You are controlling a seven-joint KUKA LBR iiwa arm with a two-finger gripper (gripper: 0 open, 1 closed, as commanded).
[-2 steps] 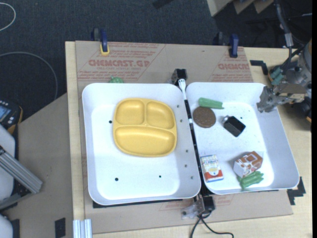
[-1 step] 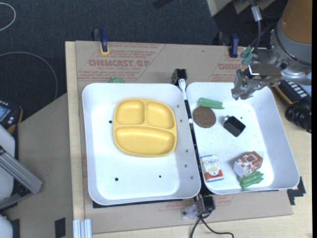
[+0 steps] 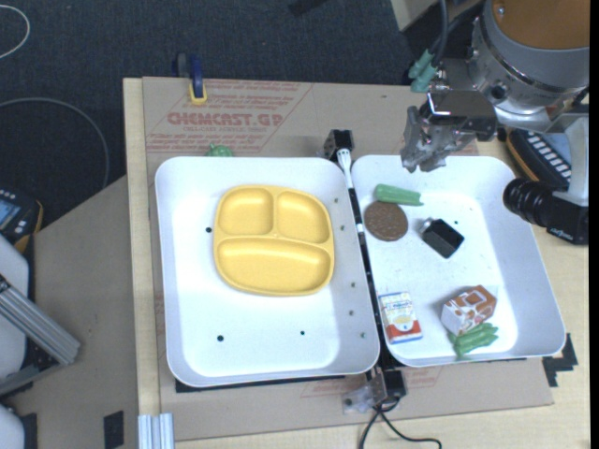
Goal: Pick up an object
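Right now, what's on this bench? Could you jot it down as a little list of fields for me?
Left bin: yellow divided plate
Right bin: green pod, brown disc, black block, small carton, brown and white packet, green piece
Claw: above the right bin's far edge, holding nothing I can see
Arm: reaches in from the right
Nearest things to claw: green pod, brown disc

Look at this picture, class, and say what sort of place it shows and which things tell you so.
Probably a robotics lab test bench. A grey arm with an orange band reaches over two shallow white bins clamped to a board, toy items such as a yellow divided plate lie inside, and loose cables run over the carpet.
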